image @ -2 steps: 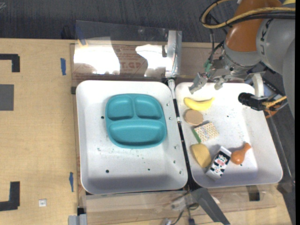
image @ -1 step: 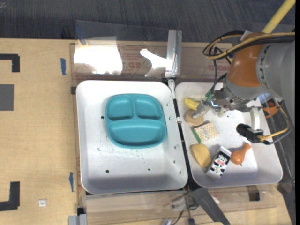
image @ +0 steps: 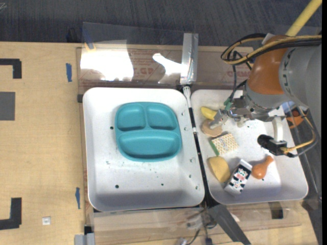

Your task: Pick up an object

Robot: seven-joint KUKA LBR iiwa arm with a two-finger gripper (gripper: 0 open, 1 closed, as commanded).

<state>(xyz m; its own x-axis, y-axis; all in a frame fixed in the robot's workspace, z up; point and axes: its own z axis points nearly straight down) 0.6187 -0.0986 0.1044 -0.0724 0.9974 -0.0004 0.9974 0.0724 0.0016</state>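
Likeliest target is the tan piece [image: 210, 129], in the right bin [image: 299, 187] at its upper left, close to the wall shared with the left bin [image: 99, 147]. It looks like a flattish oval. Long axis runs roughly left-right in the camera view with a slight tilt, but it's small and partly covered by the tool, so low confidence, and I can't call a "front" end. The pincer [image: 220, 117] sits right at its upper right edge, arm reaching in from the right. Can't tell whether the pincer is open or closed, and nothing reads as gripped. My take on doing this well: close across the short axis, not along the long one, come down centred on the piece, and keep clear of the bin wall on the left, which leaves little room on that side. Clutter is the main risk. The yellow piece [image: 208, 112] lies just above the tan one, touching or nearly so, and the checkered slab [image: 225, 143] is just below and to the right, so an off-centre descent probably nudges a neighbour or pinches two things. Lift straight up before any sideways travel. Further out in the same bin are a yellow wedge [image: 218, 168], a black-and-white box [image: 238, 177] and an orange drumstick-shaped toy [image: 262, 167], all well clear of the grasp. The left bin holds only a teal divided plate [image: 148, 130]. Both bins sit on the tabletop [image: 36, 162].
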